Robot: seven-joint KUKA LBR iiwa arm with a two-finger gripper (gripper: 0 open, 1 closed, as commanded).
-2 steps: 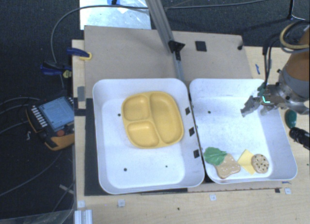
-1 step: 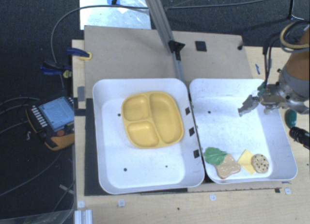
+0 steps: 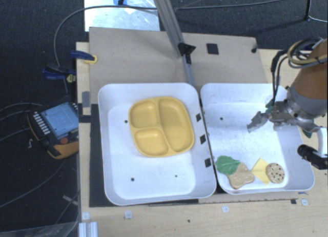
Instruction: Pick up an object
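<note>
Two white bins on a cardboard-topped bench; the right bin has open floor across its far half.
The arm enters from the right, its gripper over that bin's middle, grip state unclear. Leaf, toast, cheese and cookie crowd the near wall, well apart from it.

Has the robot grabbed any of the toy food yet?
Not yet. The gripper hangs over the right bin with nothing between its fingers. The leaf, bread, cheese and cookie lie at the bin's near edge. Reaching down, gripping one and lifting it are all left.
</note>
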